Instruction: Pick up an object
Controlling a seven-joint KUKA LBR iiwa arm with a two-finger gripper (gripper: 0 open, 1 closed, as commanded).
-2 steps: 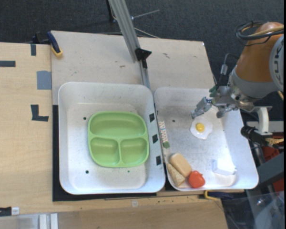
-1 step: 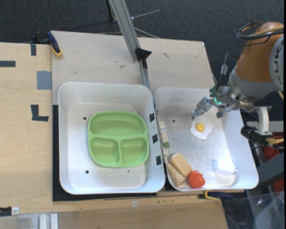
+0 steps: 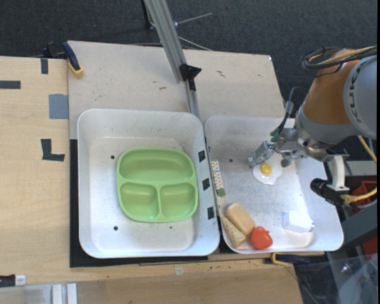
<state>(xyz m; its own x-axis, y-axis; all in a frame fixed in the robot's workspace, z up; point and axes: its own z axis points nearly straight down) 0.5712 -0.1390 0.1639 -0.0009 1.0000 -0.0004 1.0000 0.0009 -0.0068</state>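
The arm [image 3: 334, 100], grey with an orange band, comes in from the right edge of the frame and bends down over the right bin [image 3: 237, 132]. Its gripper [image 3: 271, 157] sits low in the upper middle of that bin, just above a toy fried egg [image 3: 266, 172], white with a yellow yolk, which lies flat on the bin floor. One finger [image 3: 261, 154] points down and to the left toward the egg; whether the fingers are apart or closed cannot be told from this slant, and whether they touch the egg is also unclear, though they seem to end right at its upper edge. Toward the lower centre of the right bin a tan bread-like piece [image 3: 238, 223] lies against the left wall, with a small red tomato-like object [image 3: 260, 238] touching its lower right end. A pale, whitish item [image 3: 297, 223] rests near the lower right corner, well apart from the egg. In the left bin [image 3: 92, 170], at the frame's centre left, a green divided plate [image 3: 157, 183] lies flat with three compartments.
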